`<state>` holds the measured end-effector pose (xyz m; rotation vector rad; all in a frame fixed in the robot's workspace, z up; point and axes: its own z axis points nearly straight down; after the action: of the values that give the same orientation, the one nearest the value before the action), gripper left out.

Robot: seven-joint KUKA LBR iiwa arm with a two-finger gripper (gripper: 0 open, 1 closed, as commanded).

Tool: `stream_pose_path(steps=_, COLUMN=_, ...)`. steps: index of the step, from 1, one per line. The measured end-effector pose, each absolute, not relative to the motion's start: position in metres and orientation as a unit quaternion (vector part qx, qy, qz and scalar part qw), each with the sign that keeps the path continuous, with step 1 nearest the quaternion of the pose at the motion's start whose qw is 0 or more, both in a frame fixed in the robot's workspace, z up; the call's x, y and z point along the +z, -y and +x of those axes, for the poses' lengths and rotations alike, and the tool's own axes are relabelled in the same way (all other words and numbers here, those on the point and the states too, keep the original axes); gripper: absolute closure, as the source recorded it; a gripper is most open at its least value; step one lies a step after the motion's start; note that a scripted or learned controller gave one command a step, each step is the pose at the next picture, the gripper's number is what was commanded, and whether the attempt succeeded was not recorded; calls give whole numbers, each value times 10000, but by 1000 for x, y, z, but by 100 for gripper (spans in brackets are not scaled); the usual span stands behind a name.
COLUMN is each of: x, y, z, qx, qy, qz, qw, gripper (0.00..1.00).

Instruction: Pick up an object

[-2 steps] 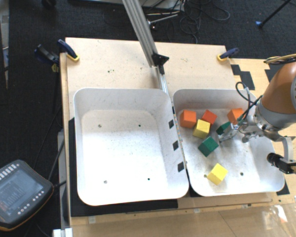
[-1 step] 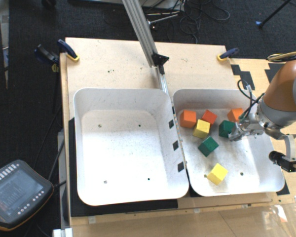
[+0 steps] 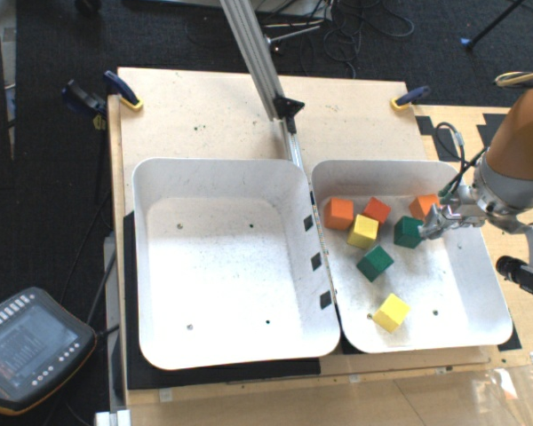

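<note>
The gripper point(image 3: 433, 223) is low in the right bin point(image 3: 480, 327), near its far-right corner, beside a green cube point(image 3: 408, 232). Whether its fingers grip it, I cannot tell; nothing looks lifted yet.

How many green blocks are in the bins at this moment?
2, both in the right bin. One green block sits right by the gripper; the other green block lies nearer the camera, below the yellow block. The arm may hide more.
</note>
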<state>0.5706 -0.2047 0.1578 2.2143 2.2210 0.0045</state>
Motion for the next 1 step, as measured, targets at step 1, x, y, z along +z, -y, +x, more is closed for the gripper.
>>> stream_pose_path(steps=1, x=210, y=208, z=562, qx=13, qy=-7075, qz=7067, qw=35, gripper=100)
